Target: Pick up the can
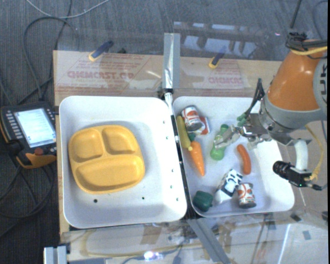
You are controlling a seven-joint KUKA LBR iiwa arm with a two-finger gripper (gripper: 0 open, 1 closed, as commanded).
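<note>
While the gripper (226, 140) hovers over a green bottle (219, 147), its fingers look spread and hold nothing. The can (194, 119) lies apart, up-left, in the right bin (275, 199).

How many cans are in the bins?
2, both in the right bin. One can lies at the back left near the divider; the other can lies at the front, beside a black-and-white carton. More could be hidden under the arm.

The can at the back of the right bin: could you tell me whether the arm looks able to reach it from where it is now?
Probably yes. The can lies open from above, and the gripper hovers just beside it over the same bin; a yellow stick at its left may crowd a grasp.
</note>
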